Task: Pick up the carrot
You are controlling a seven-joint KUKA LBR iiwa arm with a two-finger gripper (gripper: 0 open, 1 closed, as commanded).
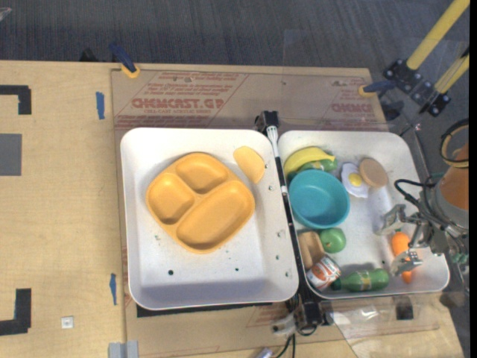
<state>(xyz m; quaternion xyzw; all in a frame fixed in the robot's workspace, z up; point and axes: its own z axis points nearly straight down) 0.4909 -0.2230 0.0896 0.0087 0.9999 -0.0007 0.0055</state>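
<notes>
The carrot (401, 243) is a small orange piece lying near the right wall of the right bin (402, 146). Part of it is covered, and its orange tip shows again lower down. My gripper (402, 239) reaches in from the right and is down in the bin over the carrot. It is open, with one finger (391, 220) up-left of the carrot and the other finger (411, 259) lying across its lower part. I cannot tell whether either finger touches the carrot.
The right bin also holds a teal bowl (319, 198), banana (309, 157), fried egg (354, 181), green apple (333, 239), can (322, 272) and green cucumber (361, 280). In the left bin (141, 259) are an orange divided plate (197, 200) and a yellow piece (250, 162).
</notes>
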